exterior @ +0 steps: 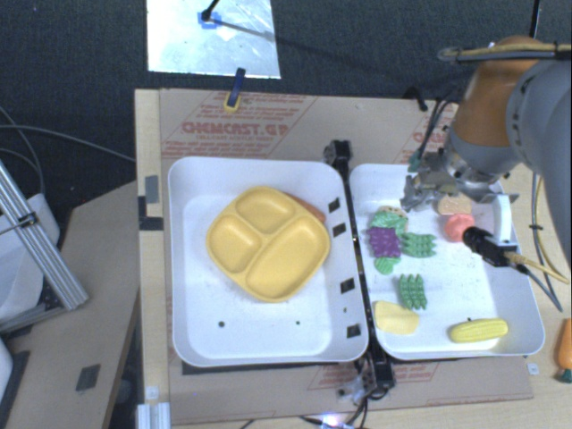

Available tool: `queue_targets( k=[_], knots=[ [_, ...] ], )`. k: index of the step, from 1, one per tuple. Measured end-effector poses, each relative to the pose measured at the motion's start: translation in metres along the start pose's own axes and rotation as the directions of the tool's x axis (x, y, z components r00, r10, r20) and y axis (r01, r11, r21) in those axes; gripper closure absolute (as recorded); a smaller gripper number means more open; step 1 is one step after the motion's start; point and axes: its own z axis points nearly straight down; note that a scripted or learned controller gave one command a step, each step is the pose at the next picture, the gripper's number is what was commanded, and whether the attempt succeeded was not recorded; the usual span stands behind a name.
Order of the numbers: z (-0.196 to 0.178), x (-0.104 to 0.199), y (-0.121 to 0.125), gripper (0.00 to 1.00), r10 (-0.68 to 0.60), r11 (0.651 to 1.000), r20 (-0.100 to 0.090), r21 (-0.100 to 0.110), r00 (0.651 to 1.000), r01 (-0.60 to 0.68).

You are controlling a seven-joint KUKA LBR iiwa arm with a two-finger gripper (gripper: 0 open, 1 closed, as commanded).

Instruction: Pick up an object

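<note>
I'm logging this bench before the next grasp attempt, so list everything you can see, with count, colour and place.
Bins: two, white, side by side on the bench.
Divided plate: one, yellow, left bin.
Grape bunch: one, purple, right bin, near the divider.
Leafy pieces: two, green, right bin, one beside the grapes and one below them.
Wedge: one, pale yellow, right bin, lower left.
Corn cob: one, yellow, right bin, lower right.
Rounded piece: one, pink, right bin, upper right.
Cardboard: one, brown, under the bins.
Foil sheet: one, silver, beyond the bench.
Gripper: one, over the right bin's upper part.
Arm: one, grey with orange band, from the right.
</note>
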Motion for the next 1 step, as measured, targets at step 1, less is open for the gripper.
queue_targets(
  k=[1],
  knots=[
    [0.0076, 0.0444, -0.0457, 1.00, -0.007, 1.000, -0.005, 0.007, 1.000, 0.007]
  ],
)
